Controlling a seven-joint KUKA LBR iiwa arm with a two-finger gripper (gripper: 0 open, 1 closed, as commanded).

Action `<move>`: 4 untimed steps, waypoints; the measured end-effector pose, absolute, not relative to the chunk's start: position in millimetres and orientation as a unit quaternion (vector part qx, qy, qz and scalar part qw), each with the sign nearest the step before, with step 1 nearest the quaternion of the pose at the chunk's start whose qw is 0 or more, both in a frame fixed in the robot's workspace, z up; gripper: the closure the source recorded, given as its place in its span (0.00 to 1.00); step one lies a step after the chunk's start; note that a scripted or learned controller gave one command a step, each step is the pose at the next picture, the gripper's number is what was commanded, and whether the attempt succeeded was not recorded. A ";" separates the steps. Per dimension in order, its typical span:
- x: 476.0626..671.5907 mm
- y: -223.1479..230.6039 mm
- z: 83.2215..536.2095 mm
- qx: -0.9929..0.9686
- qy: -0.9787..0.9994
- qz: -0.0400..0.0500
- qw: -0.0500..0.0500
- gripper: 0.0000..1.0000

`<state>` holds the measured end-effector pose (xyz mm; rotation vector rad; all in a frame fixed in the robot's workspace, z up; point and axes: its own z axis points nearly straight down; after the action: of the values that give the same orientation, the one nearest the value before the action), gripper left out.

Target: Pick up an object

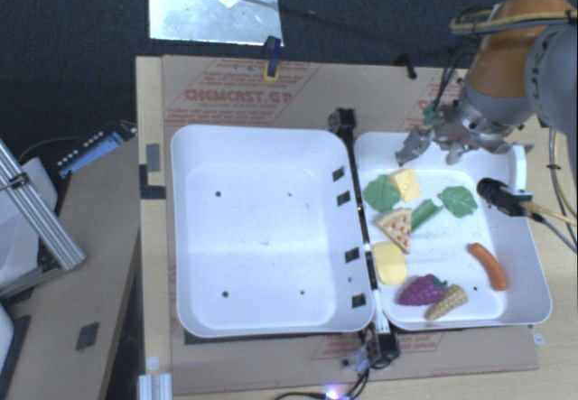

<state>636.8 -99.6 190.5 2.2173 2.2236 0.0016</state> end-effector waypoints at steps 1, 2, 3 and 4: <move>668.3 -84.1 81.4 0.705 0.710 0.000 0.000 0.00; 670.0 -28.6 190.5 0.704 0.710 0.003 0.002 0.00; 670.1 -31.4 196.7 0.704 0.710 0.002 0.002 1.00; 658.9 69.4 252.1 0.702 0.712 0.004 0.001 1.00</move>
<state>658.9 69.4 252.1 2.2045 2.2357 0.0140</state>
